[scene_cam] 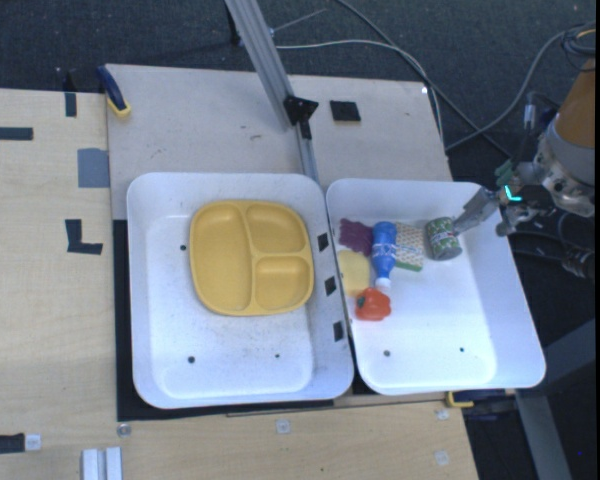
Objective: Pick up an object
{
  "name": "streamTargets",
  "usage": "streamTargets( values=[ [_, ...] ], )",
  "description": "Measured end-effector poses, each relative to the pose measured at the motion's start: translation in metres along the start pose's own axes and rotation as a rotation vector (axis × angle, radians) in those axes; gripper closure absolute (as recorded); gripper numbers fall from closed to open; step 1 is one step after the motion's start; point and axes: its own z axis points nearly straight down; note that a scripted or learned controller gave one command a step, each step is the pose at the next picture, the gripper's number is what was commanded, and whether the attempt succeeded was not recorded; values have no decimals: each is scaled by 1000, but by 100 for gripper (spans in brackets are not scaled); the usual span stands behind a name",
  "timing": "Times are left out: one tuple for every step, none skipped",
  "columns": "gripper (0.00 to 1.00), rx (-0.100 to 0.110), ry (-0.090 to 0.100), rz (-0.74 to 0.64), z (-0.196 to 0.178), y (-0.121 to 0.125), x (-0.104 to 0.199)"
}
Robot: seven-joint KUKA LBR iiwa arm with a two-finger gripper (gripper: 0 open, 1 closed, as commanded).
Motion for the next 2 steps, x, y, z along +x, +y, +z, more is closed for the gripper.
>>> streamTargets(
  values=[
    [0, -3, -1, 0, -1, 1, 0],
    [0, 3, 0, 1, 62, -3, -3]
  ],
)
